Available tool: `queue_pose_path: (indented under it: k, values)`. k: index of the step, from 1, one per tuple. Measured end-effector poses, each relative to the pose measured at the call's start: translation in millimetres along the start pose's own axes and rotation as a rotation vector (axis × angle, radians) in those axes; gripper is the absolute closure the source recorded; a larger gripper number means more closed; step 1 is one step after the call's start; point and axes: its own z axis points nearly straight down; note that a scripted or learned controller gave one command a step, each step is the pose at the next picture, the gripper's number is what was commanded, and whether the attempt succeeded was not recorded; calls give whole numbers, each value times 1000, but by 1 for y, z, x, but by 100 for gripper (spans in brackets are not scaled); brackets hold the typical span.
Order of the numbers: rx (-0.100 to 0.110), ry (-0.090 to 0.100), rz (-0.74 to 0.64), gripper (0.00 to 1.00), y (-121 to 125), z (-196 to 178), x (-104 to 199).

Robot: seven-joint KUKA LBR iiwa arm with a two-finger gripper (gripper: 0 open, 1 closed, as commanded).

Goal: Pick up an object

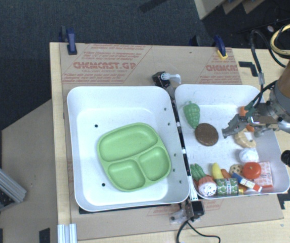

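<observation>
Desk (109, 59) carries two white bins. Left bin (84, 110) holds a green divided tray (134, 157), with bare floor all round it. Right bin (221, 92) has objects crowded along the near wall; brown disc (206, 134) and green toy (191, 113) lie apart on open floor. Tool (234, 127) hangs low beside the disc, nothing visibly between its tips; spread cannot be told. Pick judged not yet done

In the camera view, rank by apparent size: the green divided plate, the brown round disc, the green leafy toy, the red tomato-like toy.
1. green divided plate
2. brown round disc
3. green leafy toy and red tomato-like toy: look too alike to rank.
</observation>
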Motion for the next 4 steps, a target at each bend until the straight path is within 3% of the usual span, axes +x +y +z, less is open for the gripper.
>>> queue_pose_path:
  k: [1,2,3,4]
  values:
    - [13,2,1,0,63,154,-29]
    - [-3,-1,-5,0,114,183,0]
    - [9,2,3,0,23,182,-7]
    - [-6,-1,-4,0,92,181,2]
